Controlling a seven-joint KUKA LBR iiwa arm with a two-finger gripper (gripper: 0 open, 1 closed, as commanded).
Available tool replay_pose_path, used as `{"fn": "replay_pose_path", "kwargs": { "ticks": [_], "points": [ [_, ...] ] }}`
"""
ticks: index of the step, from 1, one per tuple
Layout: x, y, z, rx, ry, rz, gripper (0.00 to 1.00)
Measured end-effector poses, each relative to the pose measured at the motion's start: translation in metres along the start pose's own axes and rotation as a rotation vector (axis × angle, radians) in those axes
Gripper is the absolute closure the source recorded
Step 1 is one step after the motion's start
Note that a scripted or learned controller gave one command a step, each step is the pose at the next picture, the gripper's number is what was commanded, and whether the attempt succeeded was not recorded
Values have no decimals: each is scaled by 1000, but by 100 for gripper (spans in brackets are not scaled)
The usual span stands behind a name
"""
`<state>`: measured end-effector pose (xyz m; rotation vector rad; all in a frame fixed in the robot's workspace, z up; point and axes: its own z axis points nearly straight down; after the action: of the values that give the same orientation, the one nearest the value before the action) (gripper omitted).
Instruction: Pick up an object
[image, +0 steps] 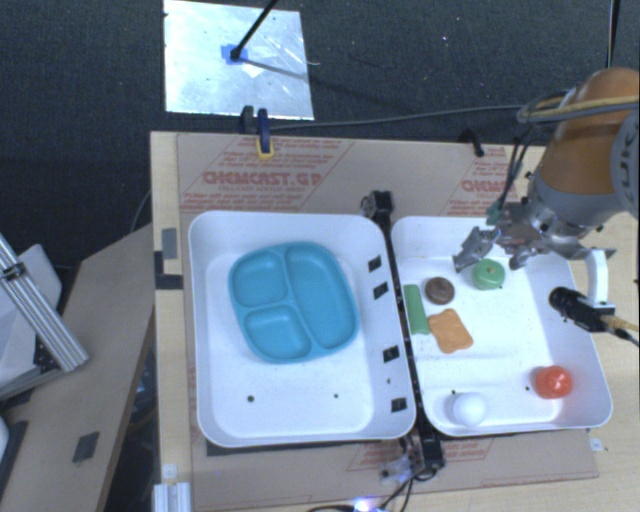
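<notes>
White ball (467, 408) sits at near edge of right bin (590, 400), red ball (552, 381) to its right. Further back: orange piece (450, 330), long axis slanting near-right to far-left, w/ green stick (414, 308) touching it, lengthwise front-to-back, and brown disc (439, 290). Gripper (495, 256) w/ fingers spread apart hovers over green round object (488, 274), nothing clamped. Blue divided plate (292, 300) in left bin (215, 330).

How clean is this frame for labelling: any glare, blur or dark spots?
Camera view: bright glare on the foil sheet at top; the bins are evenly lit with soft shadows; the gripper and arm look slightly soft; the backdrop is dark; small objects stay legible.
</notes>
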<state>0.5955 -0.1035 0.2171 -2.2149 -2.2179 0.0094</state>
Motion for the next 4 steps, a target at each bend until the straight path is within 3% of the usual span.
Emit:
{"fn": "replay_pose_path", "kwargs": {
  "ticks": [1, 2, 4],
  "points": [
    [0, 2, -6, -11, -1, -2, 0],
    [-10, 3, 46, -7, -1, 1, 0],
    [-2, -4, 134, -7, 0, 1, 0]
  ]
}}
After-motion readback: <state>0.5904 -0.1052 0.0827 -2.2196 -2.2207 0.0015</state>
